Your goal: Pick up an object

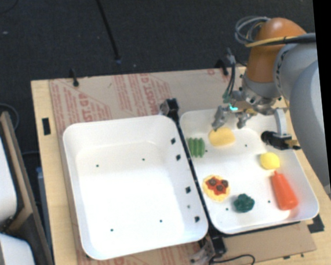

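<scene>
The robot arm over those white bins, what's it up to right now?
The arm's gripper hangs over the far end of the right bin, fingers open and straddling the space just above a pale yellow block. Nothing is between them yet. Elsewhere in that bin lie a green ridged piece, a small pizza, a dark green broccoli, a yellow lemon and an orange carrot.

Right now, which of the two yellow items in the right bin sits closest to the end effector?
The larger pale yellow chunk, directly below the end effector near the bin's top edge. The small round yellow ball lies farther off, above the orange carrot.
</scene>
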Tool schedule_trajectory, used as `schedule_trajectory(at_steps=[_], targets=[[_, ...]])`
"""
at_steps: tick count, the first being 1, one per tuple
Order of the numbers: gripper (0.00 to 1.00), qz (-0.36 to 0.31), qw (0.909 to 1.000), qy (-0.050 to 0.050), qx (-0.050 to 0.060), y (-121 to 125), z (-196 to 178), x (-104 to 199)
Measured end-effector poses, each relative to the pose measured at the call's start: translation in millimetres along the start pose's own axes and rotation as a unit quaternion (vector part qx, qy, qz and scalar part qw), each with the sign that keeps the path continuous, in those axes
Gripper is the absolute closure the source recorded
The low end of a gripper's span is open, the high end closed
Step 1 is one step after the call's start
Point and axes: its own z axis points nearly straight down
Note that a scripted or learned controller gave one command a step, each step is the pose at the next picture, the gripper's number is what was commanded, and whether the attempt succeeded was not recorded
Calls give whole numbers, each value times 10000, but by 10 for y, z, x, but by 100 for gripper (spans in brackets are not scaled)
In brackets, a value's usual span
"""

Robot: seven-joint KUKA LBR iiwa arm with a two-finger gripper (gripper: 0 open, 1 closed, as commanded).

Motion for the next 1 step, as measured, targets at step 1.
schedule_trajectory(at_steps=[1], targets=[[0, -20, 10000, 21, -25, -285, 200, 292]])
